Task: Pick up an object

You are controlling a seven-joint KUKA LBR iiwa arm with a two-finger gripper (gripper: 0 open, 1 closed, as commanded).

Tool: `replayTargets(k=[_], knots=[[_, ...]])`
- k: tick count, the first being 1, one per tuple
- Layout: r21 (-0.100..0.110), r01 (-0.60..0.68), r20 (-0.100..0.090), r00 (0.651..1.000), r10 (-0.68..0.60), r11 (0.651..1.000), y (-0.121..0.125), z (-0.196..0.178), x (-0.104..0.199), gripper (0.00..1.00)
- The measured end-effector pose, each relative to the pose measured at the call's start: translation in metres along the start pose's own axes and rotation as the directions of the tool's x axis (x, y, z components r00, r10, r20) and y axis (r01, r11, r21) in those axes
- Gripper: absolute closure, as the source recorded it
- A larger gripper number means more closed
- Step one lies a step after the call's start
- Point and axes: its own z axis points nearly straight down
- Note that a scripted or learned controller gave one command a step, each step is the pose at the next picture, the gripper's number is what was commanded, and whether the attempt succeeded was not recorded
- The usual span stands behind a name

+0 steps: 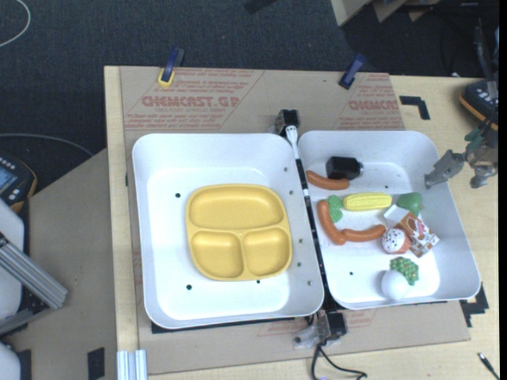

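So my claw (458, 167) is parked out past the right rim of the right bin (462, 236), up near its far-right corner, and the way it's blurred I can't tell how it's set. Nothing is in it.

All the loose stuff is in that right bin, which is probably why I'm hanging on this side. The left bin (150, 212) just has the yellow divided plate (238, 229) sitting in its middle, looking like the drop spot.

Candidates: the black block (344, 166) near the far edge, a sausage (327, 181) just beside it, the corn cob (366, 203) mid-bin with a second sausage (352, 233) curled on its near side, and a white ball (394, 284) toward the near-right corner.

The corn looks like the easiest target: it's in and to the left of my claw, toward the bin's middle, with some clear floor around it.
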Motion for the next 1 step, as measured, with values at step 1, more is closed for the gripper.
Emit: replayTargets(k=[1], knots=[[-0.013, 0.004, 0.004, 1.000, -0.004, 1.000, 0.0024, -0.0074, 0.0008, 0.00]])
